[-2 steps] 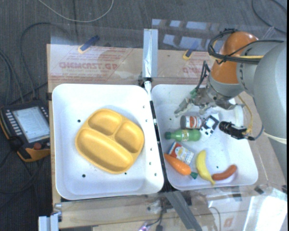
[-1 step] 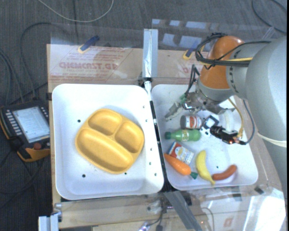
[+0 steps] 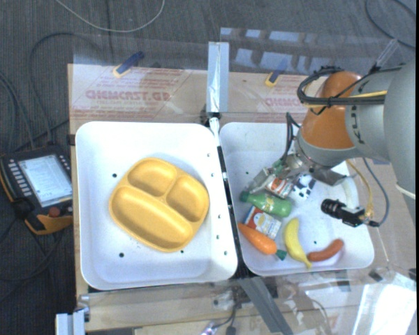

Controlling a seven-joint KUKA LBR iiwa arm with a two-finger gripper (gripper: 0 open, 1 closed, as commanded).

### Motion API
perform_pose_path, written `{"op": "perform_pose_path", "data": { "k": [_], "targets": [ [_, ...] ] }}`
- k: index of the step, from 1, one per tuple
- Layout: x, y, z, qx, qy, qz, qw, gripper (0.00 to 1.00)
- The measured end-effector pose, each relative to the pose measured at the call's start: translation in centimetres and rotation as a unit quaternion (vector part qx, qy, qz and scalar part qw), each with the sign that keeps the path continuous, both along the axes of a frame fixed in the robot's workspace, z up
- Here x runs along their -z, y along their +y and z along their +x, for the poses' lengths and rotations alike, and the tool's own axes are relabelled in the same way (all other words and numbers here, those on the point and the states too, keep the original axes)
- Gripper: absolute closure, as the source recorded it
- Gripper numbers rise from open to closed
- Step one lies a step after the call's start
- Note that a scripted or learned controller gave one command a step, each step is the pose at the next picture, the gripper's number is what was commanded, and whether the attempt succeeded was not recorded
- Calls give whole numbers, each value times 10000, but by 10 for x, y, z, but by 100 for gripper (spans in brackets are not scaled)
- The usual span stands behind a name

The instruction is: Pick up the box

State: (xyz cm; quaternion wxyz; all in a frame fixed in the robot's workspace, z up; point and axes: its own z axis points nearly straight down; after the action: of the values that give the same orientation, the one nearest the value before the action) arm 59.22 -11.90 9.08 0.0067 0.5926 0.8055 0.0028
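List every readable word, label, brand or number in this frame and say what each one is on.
"CHEMCAST GP", faint red print on the brown protective sheet behind the left white bin.
The same red print on the sheet behind the right white bin: partly hidden, not readable.
Small red and white box: label too small to read.
Green bottle: label blurred.
Handheld pendant screen on the floor: text too small.

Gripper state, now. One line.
Gripper: down in the right bin over the pile of toy food; open or shut cannot be told.
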Motion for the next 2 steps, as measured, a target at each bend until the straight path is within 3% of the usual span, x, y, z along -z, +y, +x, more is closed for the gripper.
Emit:
{"op": "perform_pose_path", "data": {
  "k": [1, 2],
  "targets": [
    [-10, 2, 2, -3, -19, 15, 10000, 100],
    [-93, 72, 13, -159, 71, 19, 9998, 100]
  ]
}}
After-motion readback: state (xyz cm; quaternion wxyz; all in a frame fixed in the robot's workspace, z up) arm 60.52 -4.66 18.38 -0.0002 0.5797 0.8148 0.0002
